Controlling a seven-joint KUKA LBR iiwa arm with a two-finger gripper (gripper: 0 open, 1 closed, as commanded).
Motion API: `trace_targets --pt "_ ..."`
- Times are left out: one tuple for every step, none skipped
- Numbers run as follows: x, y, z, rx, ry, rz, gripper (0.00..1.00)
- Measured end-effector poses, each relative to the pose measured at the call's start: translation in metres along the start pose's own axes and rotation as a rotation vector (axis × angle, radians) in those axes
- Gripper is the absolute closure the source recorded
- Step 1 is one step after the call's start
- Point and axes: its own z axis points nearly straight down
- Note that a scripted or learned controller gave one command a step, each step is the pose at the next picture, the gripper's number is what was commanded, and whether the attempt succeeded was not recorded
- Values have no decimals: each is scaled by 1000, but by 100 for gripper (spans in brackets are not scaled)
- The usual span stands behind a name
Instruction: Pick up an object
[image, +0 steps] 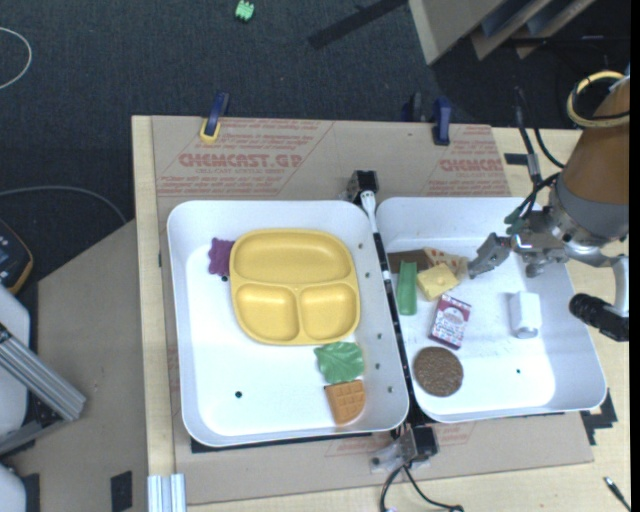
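Nearest the camera, along the front of the 2 bins, lie a brown round cookie (438, 370) in the right bin (570, 385) and a waffle-like orange piece (346, 401) under a green leafy toy (340, 359) in the left bin (200, 330). Further back in the right bin sit a red packet (450, 321), a grey cylinder (524, 313), a green block (406, 288) and a yellow cheese wedge (436, 280), any of which could be the pick. The pincer (487, 257) hangs just above the wedge; I cannot tell its opening. The cheese, block and packet crowd together, so a descent could nudge neighbours or pinch 2 at once. Behind, a yellow divided plate (295, 283) covers part of a purple toy (219, 256) on the surface (300, 150).
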Motion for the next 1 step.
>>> trace_targets --pt "2 2 64 2 1 -1 0"
